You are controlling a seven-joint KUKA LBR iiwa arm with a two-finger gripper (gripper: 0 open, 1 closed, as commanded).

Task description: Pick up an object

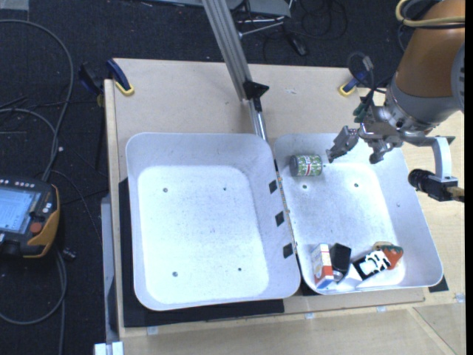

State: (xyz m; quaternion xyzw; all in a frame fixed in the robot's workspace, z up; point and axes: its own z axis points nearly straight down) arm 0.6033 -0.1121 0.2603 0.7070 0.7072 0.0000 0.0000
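Nearest the camera, a small cluster of items sits in the right bin [414, 220] at its near edge, well below the gripper [362, 145]: a red and white carton [322, 265], a black block [341, 257] touching it, and a black-and-white packet [374, 263] with an orange piece [392, 254] at its far end. They overlap, so their outlines are hard to separate, and the print on them is too small to read.

Further back, a green and white can [306, 165] lies on its side on the bin floor, just left of the gripper and slightly below it, apart from the fingers. Both fingers [341, 143] are spread, with nothing between them; the gripper hovers over the far part of the right bin. The grey and orange arm [432, 58] behind it is cut off by the frame's right edge.

Well to the gripper's left lies the left bin [199, 217], its speckled floor bare. A grey metal pole [225, 32] slants down to the gap between the bins, its top cut off. Far left, on the dark floor, rests a control pendant [22, 217], partly cropped.
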